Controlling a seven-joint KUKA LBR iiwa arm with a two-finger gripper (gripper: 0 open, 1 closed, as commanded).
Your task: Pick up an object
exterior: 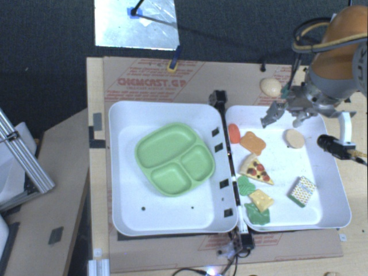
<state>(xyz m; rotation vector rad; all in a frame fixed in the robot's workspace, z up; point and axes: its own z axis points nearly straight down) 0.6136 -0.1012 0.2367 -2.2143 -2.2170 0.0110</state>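
The gripper [286,115] hovered open and empty over the right bin's [333,211] far edge, where its fingers risked straddling the rim and missing the round tan cookie [295,138] nearby.

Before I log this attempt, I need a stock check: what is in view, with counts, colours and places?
bins: two, white, side by side on the bench
divided plate: one, green, left bin
pizza slice: one, yellow with red spots, right bin centre
orange piece: one, right bin, upper left
red piece: one, right bin's left wall
tan disc: one, right bin, upper right
patterned block: one, green-white, right bin's lower right
egg-like object: one, cream, bench behind right bin
gripper: one, grey, open, above right bin's far edge
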